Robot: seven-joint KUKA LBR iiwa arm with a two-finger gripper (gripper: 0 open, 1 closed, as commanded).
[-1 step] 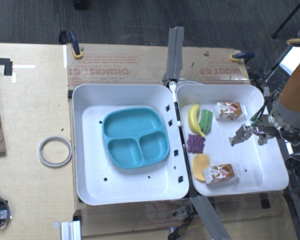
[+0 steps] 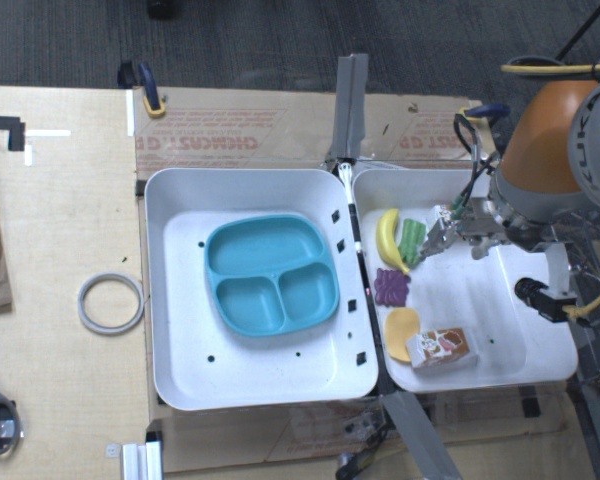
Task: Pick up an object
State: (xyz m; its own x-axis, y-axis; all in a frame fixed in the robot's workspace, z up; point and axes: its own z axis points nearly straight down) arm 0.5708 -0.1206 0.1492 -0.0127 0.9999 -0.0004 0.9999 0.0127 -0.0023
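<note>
Right bin floor open beside claw

Tray in left bin; banana in right bin.

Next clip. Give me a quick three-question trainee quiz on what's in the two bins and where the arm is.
1. True or false: the blue divided tray lies in the left bin.
2. Which item lies nearest the gripper? A) the snack packet B) the green piece C) the purple grapes
3. Fill in: the yellow item curving beside the green piece is a ____.

Key: 1 true; 2 B; 3 banana. All the small items sit along the left side of the right bin.
</note>
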